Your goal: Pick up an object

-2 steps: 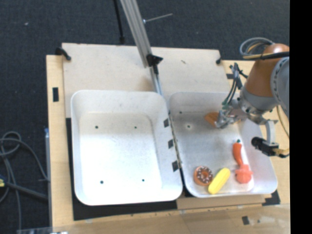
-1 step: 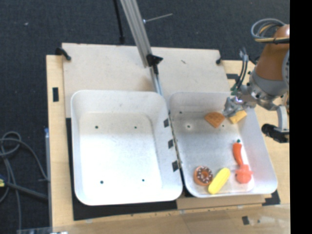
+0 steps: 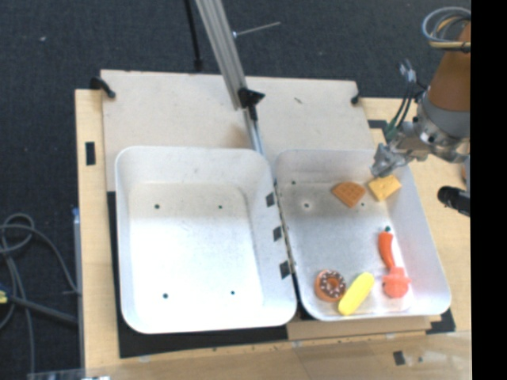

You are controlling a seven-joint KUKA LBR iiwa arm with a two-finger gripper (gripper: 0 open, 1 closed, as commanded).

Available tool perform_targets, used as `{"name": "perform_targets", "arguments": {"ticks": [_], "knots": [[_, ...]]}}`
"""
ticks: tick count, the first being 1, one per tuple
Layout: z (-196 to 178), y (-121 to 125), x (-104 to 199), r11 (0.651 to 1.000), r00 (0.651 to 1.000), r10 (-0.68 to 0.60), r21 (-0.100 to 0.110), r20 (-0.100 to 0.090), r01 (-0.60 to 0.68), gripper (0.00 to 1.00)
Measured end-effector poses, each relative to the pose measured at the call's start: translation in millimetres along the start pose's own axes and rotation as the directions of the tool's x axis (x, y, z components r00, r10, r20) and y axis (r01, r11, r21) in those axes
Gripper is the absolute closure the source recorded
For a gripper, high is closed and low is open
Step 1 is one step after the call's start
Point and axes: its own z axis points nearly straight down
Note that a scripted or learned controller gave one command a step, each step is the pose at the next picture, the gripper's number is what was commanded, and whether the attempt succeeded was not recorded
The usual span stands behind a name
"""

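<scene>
Yellow block (image 3: 385,188) flat in right bin (image 3: 420,220), far corner. Gripper (image 3: 386,164) right above it, touching or nearly. Jaws: can't tell if clenched. Nothing lifted yet; grasp + lift left, I'd say.

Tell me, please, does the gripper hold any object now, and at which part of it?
It cannot be told. The gripper is just above the yellow-tan block at the right bin's far edge, but no hold is visible.
</scene>
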Motion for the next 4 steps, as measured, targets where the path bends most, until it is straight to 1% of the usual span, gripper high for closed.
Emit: {"name": "perform_targets", "arguments": {"ticks": [1, 2, 4], "knots": [[-27.1, 1.0, -1.5, 1.0, 1.0, -0.003, 0.002, -0.001, 0.003, 1.0], [-36.8, -2.4, 52.5, 1.0, 1.0, -0.003, 0.005, -0.003, 0.003, 1.0], [-50.6, -12.3, 150.8, 1.0, 1.0, -0.003, 0.008, -0.004, 0.003, 1.0]]}}
